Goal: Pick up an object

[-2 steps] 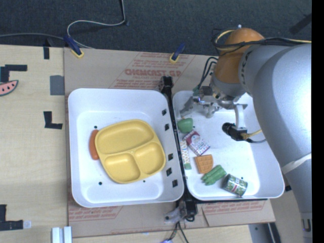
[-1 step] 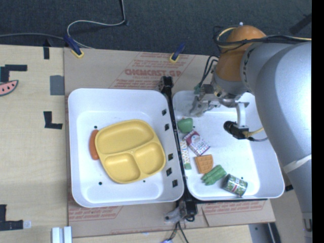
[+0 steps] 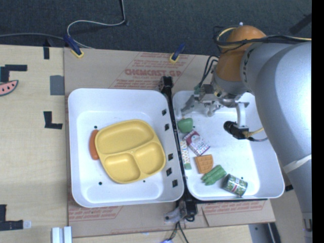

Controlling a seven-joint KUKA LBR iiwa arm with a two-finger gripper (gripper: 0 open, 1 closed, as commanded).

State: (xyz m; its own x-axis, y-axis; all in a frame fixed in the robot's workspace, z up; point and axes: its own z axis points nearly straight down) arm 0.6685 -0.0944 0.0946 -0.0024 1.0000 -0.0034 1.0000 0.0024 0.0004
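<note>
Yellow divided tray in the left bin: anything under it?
An orange object pokes out from beneath the yellow three-compartment plastic tray at its left edge. The tray covers the rest of it, so its shape can't be told.

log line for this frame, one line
arm: over right bin far end | gripper: above bin floor | nearest: green item | left bin: yellow tray

divided tray (image 3: 130, 150) in left bin (image 3: 81, 135) — can (image 3: 234, 184), cracker (image 3: 204, 163) in right bin (image 3: 263, 171).

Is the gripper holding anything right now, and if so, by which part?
Nothing is held. The gripper hangs over the far end of the right bin, with nothing between its fingers; the green object lies apart below it.
</note>
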